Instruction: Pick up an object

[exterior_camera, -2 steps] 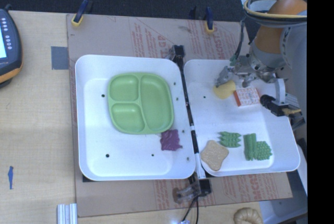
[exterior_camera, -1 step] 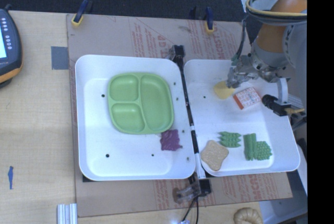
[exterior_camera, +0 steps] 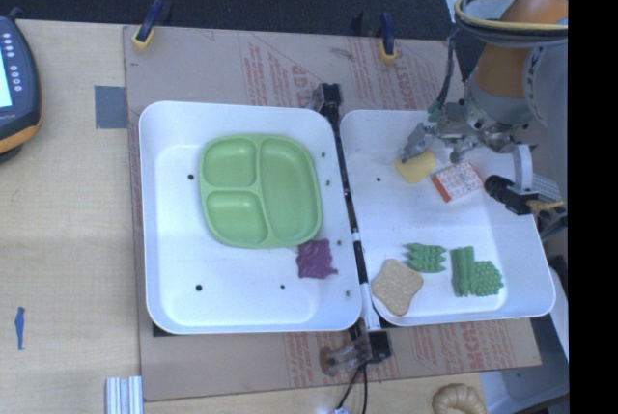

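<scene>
1. One gripper point(exterior_camera: 432, 144) hangs over the far part of the right bin point(exterior_camera: 521, 306), its metal fingers pointing down; how far apart they stand cannot be told from this slanted view.
2. Just below and touching the fingertip area lies a pale yellow block point(exterior_camera: 416, 168); whether it sits between the fingers or merely beside them cannot be told.
3. To the right of the yellow block, just beside it, rests a small red-and-white packet point(exterior_camera: 457, 180), tilted on the bin floor.
4. Above the gripper rises the arm point(exterior_camera: 512, 45), grey with an orange band, entering from the right; a black cable loops around its top.
5. Nearer the front of the right bin lie three more things: a tan, cracker-like piece point(exterior_camera: 396, 286) at the left corner, a small green leafy piece point(exterior_camera: 425, 257) next to it, and a larger green ridged piece point(exterior_camera: 474, 273) further right.
6. The left bin point(exterior_camera: 174, 306) holds a light green divided plate point(exterior_camera: 261, 189) with three compartments, lying flat near the middle.
7. A small purple item point(exterior_camera: 315, 259) lies just off the plate's near right corner.
8. Both bins rest on a brown board point(exterior_camera: 251, 65) clamped at the far edge; a handheld control unit point(exterior_camera: 14, 84) lies at the bench's left edge.
</scene>
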Controlling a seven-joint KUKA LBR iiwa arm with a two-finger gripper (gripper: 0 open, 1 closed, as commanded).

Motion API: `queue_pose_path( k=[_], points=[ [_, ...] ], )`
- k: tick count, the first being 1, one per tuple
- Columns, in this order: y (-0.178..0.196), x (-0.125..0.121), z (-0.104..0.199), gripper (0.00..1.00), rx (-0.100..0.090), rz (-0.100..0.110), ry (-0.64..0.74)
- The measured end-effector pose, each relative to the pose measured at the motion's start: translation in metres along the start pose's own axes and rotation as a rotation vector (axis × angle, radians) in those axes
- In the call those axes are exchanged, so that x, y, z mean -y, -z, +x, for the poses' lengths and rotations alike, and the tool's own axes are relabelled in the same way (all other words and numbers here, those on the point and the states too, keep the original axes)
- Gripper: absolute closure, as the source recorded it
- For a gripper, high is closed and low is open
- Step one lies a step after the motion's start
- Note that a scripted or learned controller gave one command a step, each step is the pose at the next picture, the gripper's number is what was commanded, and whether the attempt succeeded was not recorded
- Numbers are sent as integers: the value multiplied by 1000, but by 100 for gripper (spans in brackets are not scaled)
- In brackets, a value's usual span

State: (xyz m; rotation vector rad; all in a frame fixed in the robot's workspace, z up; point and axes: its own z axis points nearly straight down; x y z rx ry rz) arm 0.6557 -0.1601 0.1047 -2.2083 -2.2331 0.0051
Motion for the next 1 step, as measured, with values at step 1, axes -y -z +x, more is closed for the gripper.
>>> queue_pose_path(
  k=[1],
  points=[
    [-13,-1,2,0,-1,2,-4]
  ],
)
